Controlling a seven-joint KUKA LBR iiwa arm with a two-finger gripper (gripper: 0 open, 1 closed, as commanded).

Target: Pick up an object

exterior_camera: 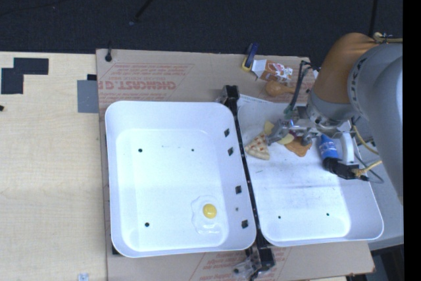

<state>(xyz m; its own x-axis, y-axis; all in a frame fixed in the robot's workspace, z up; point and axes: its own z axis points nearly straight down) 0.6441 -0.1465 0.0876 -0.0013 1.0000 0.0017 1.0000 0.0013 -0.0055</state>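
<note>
Fried egg (208, 212) alone in left bin (125, 141); end effector (294, 131) down among cluttered toys, grip unclear—cannot tell.

A fried egg (208, 213), white with a yellow yolk, lies flat near the front right corner of the left bin (125, 141). In the right bin (316, 220), a pizza slice (258, 149), an orange piece (298, 147) and a blue bottle (327, 147) cluster at the back.
</note>
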